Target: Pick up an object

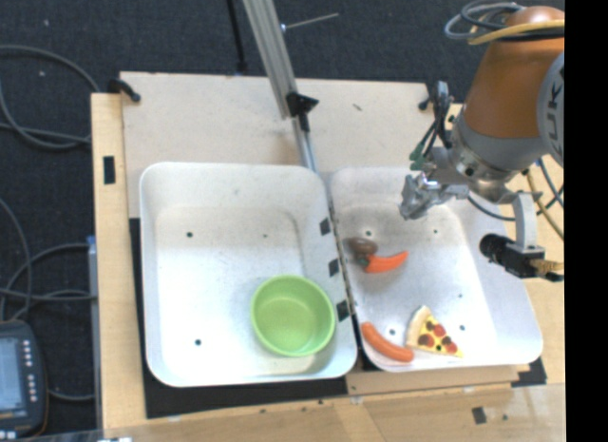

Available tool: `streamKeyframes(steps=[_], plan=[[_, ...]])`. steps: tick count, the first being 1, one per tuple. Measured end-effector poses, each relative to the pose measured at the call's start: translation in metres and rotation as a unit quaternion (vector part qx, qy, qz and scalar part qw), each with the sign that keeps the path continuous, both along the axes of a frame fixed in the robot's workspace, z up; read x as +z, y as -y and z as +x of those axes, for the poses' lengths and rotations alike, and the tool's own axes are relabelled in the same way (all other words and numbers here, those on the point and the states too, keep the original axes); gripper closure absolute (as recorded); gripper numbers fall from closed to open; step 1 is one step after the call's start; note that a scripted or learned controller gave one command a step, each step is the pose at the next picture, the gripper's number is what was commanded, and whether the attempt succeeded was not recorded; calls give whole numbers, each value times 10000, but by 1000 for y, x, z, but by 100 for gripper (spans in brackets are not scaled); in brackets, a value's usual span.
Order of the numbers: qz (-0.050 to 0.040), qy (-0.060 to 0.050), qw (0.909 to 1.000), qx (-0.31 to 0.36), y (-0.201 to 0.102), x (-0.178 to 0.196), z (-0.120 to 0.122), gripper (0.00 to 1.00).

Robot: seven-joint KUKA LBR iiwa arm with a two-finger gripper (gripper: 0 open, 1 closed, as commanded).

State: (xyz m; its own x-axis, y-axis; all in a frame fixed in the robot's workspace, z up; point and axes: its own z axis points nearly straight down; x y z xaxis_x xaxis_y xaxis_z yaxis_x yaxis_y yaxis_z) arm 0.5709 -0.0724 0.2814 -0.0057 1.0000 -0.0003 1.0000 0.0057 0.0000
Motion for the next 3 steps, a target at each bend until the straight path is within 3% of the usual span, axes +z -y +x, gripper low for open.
streamKeyframes(steps=[3], plan=[[-5,3,10000,-2,-136,-37,23,100]])
